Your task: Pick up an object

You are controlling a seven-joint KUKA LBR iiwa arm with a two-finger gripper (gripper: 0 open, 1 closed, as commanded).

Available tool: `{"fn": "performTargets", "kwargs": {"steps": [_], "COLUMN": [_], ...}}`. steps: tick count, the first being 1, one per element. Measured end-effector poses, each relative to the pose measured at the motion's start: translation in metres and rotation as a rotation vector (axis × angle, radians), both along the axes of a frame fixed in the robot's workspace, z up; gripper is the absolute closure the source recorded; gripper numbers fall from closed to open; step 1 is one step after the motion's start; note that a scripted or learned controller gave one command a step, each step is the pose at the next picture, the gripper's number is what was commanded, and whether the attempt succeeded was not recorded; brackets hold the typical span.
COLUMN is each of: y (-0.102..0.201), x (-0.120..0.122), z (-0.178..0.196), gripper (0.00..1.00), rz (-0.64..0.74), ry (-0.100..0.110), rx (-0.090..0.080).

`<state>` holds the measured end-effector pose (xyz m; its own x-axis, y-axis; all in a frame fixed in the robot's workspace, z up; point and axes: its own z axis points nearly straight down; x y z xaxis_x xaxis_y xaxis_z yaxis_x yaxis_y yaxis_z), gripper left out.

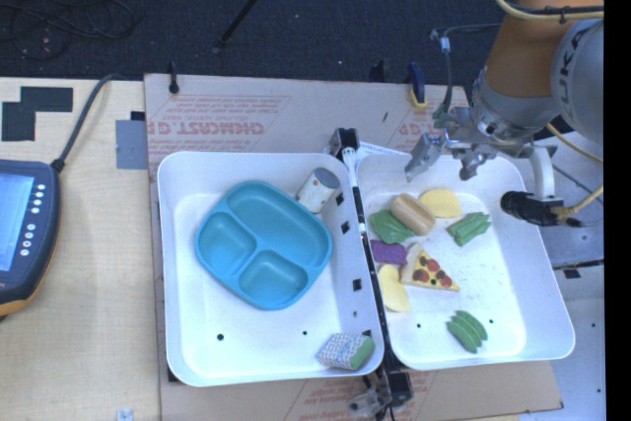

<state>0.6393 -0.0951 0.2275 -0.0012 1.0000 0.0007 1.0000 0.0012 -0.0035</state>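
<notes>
Toward the frame's upper right, your spread, empty pincer (444, 160) is hovering above crowded toy food (412, 212), risking a jammed grasp.

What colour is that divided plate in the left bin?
Light blue plate, best seen in the camera view.

A single fixed camera is looking down at a slant from above the bench, taking in both white bins (182, 212) side by side, with the arm (537, 35) entering from the right edge.
</notes>
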Motion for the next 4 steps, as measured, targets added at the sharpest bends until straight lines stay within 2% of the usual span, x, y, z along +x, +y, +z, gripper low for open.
{"fn": "performTargets", "kwargs": {"steps": [1, 2, 3, 4], "y": [-0.05, -0.072, -0.042, 0.008], "x": [0.003, 0.004, 0.008, 0.008], "z": [-0.055, -0.135, -0.134, -0.133], "gripper": [0.0, 0.0, 0.0, 0.0], "rz": [-0.003, -0.002, -0.001, -0.001], "ry": [0.004, 0.001, -0.013, -0.012], "rx": [-0.002, 0.0, -0.005, -0.012]}}
